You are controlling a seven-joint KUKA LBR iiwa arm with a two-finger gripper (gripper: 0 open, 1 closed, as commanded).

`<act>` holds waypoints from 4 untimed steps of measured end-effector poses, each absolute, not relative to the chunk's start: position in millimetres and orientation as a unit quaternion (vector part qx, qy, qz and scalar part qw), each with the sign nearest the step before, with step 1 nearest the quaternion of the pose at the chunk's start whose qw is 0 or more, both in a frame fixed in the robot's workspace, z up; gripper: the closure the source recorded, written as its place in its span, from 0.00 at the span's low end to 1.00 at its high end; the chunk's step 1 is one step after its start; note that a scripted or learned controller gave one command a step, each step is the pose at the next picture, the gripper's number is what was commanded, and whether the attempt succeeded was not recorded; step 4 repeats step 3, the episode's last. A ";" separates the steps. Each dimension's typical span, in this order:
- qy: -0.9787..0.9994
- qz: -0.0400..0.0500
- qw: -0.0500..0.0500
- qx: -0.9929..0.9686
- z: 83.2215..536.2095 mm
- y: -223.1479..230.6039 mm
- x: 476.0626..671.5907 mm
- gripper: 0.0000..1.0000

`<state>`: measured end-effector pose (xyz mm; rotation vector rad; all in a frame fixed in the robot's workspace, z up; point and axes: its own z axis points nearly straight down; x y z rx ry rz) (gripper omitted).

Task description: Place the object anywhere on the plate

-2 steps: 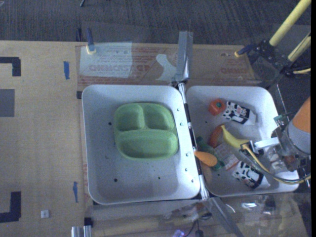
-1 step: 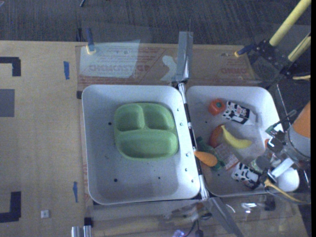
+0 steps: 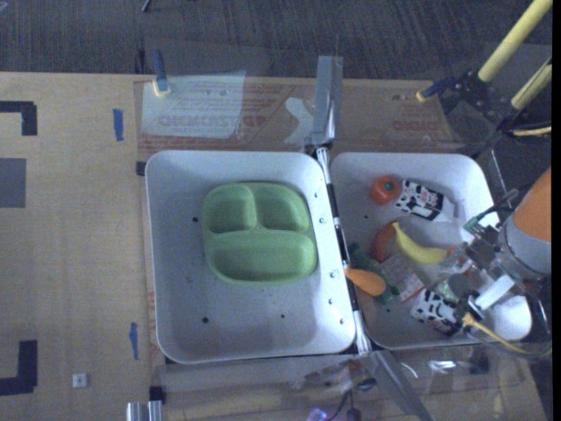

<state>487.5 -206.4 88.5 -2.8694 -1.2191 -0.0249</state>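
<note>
Green plate [image 3: 259, 232] sits bare in the left bin [image 3: 166, 261]. Right bin [image 3: 372, 167] holds the clutter: carrot [image 3: 366, 281], banana [image 3: 419, 248], tomato [image 3: 384, 190]. End effector [image 3: 460, 281] low at that bin's right side; can't tell its state or target. Looks like pick stage. Next: secure one item, lift, carry left over plate.

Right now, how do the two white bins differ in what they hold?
The left bin holds a single green divided plate, lying flat near its middle. The right bin holds a jumble of small things, among them a yellow banana and an orange carrot. The gripper hangs over the right bin, while nothing hangs over the left bin. Both bins are shallow, white and set side by side.
</note>
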 end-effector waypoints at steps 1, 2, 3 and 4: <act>-0.354 -0.008 0.008 -0.935 88.6 -205.6 487.3 0.00; -0.355 0.000 0.000 -0.935 119.4 -180.4 482.3 0.00; -0.191 -0.001 -0.001 -0.982 85.7 -155.6 513.7 0.00; -0.191 -0.001 -0.001 -0.982 85.7 -155.6 513.7 0.00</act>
